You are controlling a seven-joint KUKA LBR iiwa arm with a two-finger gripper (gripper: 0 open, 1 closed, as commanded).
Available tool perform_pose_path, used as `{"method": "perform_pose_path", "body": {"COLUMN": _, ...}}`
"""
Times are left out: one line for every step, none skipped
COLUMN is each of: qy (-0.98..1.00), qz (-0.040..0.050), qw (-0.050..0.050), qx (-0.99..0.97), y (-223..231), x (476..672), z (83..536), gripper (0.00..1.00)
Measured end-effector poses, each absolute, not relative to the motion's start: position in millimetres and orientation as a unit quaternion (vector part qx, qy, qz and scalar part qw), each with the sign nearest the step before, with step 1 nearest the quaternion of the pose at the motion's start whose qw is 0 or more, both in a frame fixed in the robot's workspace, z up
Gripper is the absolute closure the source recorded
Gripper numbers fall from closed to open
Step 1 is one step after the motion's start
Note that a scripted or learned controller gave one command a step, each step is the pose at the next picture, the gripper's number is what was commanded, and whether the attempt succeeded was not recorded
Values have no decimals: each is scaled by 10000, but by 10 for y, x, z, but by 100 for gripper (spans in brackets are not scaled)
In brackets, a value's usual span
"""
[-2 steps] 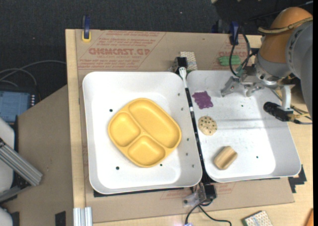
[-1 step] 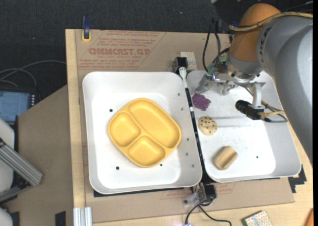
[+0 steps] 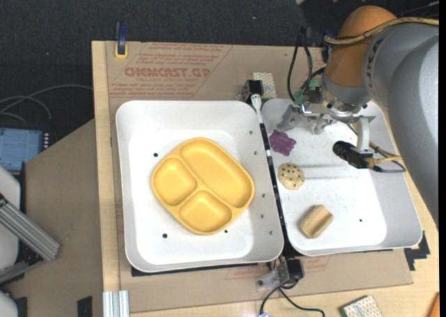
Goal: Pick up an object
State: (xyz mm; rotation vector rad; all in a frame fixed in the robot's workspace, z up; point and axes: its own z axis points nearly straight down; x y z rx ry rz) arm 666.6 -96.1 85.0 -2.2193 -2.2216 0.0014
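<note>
Left of the hand, purple object lies just beside it; finger state impossible to tell.

I see a tan bench top printed with red lettering, carrying two shallow white bins side by side: the left bin and the right bin. A small blue-and-yellow item, possibly a clamp, sits at its far-left corner.
</note>
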Motion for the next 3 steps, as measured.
{"method": "perform_pose_path", "body": {"qy": -7068, "qz": -2, "qw": -7, "qx": -7074, "y": -1083, "x": 6666, "z": 850, "gripper": 0}}
{"method": "perform_pose_path", "body": {"qy": -7070, "qz": -13, "qw": -21, "qx": -7072, "y": -1078, "x": 6677, "z": 962, "gripper": 100}}
{"method": "perform_pose_path", "body": {"qy": -7070, "qz": -9, "qw": -18, "qx": -7072, "y": -1078, "x": 6675, "z": 957, "gripper": 0}}
